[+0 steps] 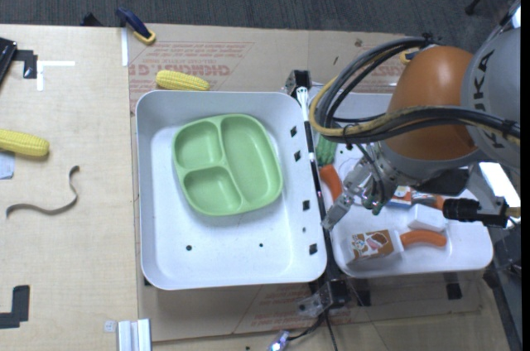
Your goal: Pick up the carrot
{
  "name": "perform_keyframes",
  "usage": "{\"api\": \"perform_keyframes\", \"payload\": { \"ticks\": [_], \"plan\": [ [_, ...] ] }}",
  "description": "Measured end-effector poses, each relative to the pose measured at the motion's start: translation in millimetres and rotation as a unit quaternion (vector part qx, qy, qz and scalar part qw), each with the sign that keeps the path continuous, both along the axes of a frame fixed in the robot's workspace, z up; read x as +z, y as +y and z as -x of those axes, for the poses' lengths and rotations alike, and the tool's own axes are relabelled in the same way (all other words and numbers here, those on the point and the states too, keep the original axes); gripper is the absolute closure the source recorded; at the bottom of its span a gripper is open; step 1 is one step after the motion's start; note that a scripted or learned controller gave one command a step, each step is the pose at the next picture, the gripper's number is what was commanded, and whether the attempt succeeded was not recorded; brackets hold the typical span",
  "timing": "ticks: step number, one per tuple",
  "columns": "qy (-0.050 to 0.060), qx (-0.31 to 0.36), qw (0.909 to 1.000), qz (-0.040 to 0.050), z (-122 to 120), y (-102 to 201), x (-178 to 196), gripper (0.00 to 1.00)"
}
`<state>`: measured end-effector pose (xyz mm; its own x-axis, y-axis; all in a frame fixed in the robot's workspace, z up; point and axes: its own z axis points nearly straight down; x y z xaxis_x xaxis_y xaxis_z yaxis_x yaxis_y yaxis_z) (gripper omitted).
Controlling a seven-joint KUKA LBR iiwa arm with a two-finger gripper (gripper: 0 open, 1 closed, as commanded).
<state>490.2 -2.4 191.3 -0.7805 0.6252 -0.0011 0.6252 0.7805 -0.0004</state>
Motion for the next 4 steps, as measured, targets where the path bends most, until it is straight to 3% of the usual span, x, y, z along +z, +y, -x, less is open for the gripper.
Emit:
{"api": "perform_keyframes", "payload": {
  "ticks": [1, 2, 3, 4],
  "plan": [
    [0.001, 0.003, 1.0, 0.0002, 12, 71, -1, 0.0],
    [0.002, -0.076, 0.9971, 0.0006, -2, 104, -41, 0.0],
    [-0.001, -0.171, 0.9853, 0.0034, -18, 119, -98, 0.0],
    [-0.003, -0.171, 0.9852, 0.0061, -19, 115, -89, 1.0]
  ]
}}
